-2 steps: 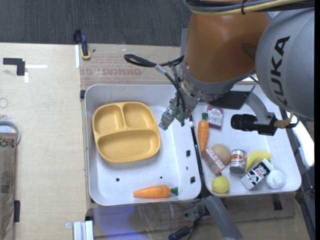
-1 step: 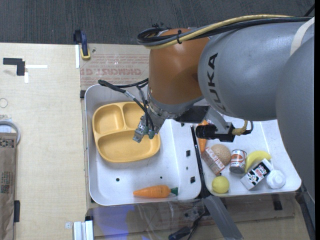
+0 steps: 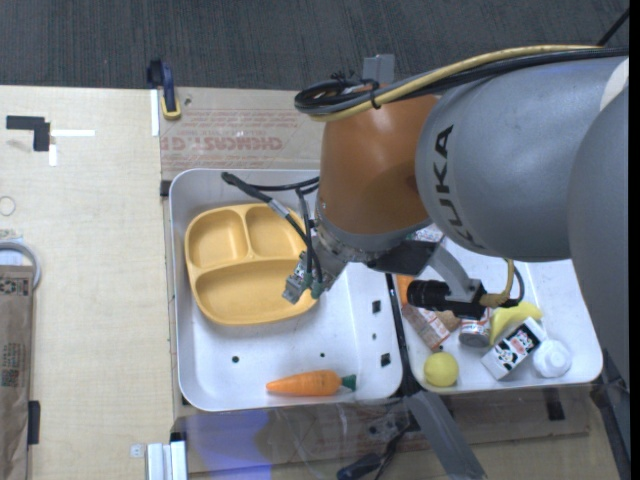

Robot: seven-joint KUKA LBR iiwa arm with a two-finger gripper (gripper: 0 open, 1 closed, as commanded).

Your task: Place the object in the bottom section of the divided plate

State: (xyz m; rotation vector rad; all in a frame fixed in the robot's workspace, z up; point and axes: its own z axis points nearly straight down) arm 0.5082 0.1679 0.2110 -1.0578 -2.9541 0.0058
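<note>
A yellow divided plate [image 3: 240, 286] lies in the upper left of the left bin [image 3: 210, 368], its large bottom section bare. An orange carrot [image 3: 305, 384] with a green end lies near that bin's front wall. My gripper [image 3: 302, 282] reaches down from under the big orange-banded wrist and sits over the right edge of the plate's bottom section. The arm's bulk hides most of it, and I see nothing clearly held in it.
The right bin [image 3: 582, 320] holds a yellow lemon [image 3: 441, 369], a banana [image 3: 516, 318], a cow-print carton [image 3: 514, 352], a small can [image 3: 474, 334], a reddish packet [image 3: 424, 324] and a white item [image 3: 553, 359]. A cardboard sheet [image 3: 240, 140] lies behind the left bin.
</note>
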